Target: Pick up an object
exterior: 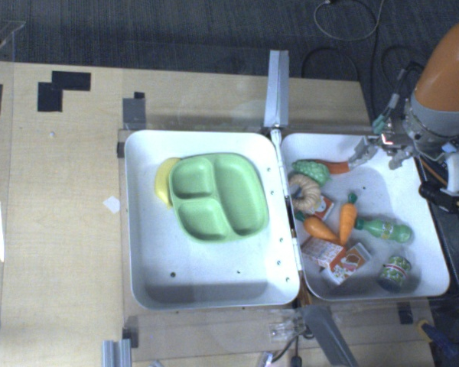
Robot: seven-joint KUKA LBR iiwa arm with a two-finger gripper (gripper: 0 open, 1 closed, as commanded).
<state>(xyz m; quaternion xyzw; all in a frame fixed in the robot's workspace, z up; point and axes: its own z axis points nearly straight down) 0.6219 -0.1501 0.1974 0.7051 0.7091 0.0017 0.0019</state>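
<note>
two fingers (362,153) of the jaws stand spread apart at the upper right corner of the right bin (436,258), with nothing between them, hanging just inside the bin's far rim below the grey arm (436,121) and its orange band (446,71). just left of the jaws lies a green and orange toy vegetable (315,168), and below that a tan ring-shaped pastry (306,192). further toward the near side sit two toy carrots, one upright-looking (347,217) and one lying flat (320,228), beside a green bottle (383,229) on its side. at the near end are small red and white cartons (336,258) and a round green can (396,272). the left bin (206,285) holds a green divided tray (218,196) with a yellow thing (164,182) tucked under its left edge. both bins rest on the pale wooden desk (53,228).
</note>
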